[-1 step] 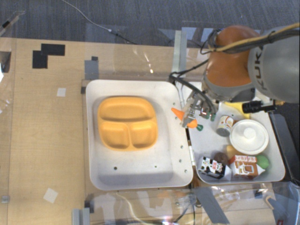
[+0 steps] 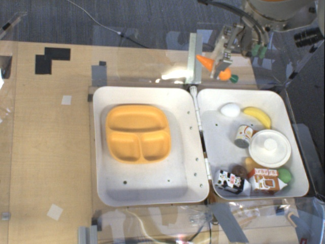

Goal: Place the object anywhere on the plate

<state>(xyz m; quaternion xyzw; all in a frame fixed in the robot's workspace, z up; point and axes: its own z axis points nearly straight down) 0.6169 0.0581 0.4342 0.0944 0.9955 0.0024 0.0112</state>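
Note:
A yellow-orange divided plate (image 2: 137, 132) lies in the left bin (image 2: 117, 187), toward its far half. My gripper (image 2: 223, 65) hangs above the far rim of the right bin (image 2: 213, 136), close to the divider between the bins. Between its fingers sits a toy carrot (image 2: 206, 61), orange with a green end (image 2: 233, 78), lying roughly level. One finger (image 2: 222, 60) crosses in front of the carrot's middle. The gripper is up and to the right of the plate, well apart from it.
The right bin holds a white egg (image 2: 230, 109), a banana (image 2: 256, 116), a small can (image 2: 245, 134), a white bowl (image 2: 270, 147), a carton (image 2: 265, 181), a black-and-white box (image 2: 231, 181) and a green item (image 2: 285, 175). A cable (image 2: 218, 4) trails behind the arm.

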